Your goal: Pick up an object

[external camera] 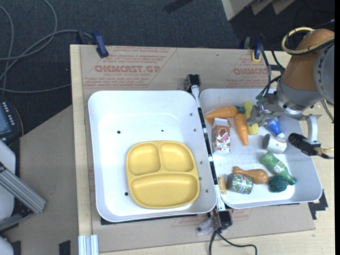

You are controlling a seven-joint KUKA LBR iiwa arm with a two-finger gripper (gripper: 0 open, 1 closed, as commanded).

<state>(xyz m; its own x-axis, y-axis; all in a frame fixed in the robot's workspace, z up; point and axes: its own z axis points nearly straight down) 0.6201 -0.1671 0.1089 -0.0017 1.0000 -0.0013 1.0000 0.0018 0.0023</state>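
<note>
Camera view, desk: I see the desk (133, 62) from above at a slant, topped with brown printed board; two white bins sit on it side by side.
Left bin: the left bin (106, 121) holds a yellow divided plate (161, 174) with three compartments, lying flat toward the near side.
Right bin: the right bin (305, 182) carries all the small things; its far right corner is covered by the arm.
Arm: the arm (308, 62) reaches in from the right, its orange band at the top right and cut off by the frame edge.
Claw: the claw (260, 113) hangs over the far part of the right bin, just above a small yellow piece (253, 127) I cannot identify. Whether it is wide or narrow I cannot tell; the fingers blur into the clutter.
Carrots: one carrot (222, 112) lies crosswise, a second carrot (241, 129) points toward me, both just left of the claw.
Other items: a red-and-white packet (221, 137) against the left wall, a green can (240, 183) on its side, a brown gourd-shaped toy (251, 173) touching it, a green bottle (275, 163), broccoli (278, 183), a white cylinder (276, 143), and a blue thing (273, 126) partly hidden under the wrist.
</note>
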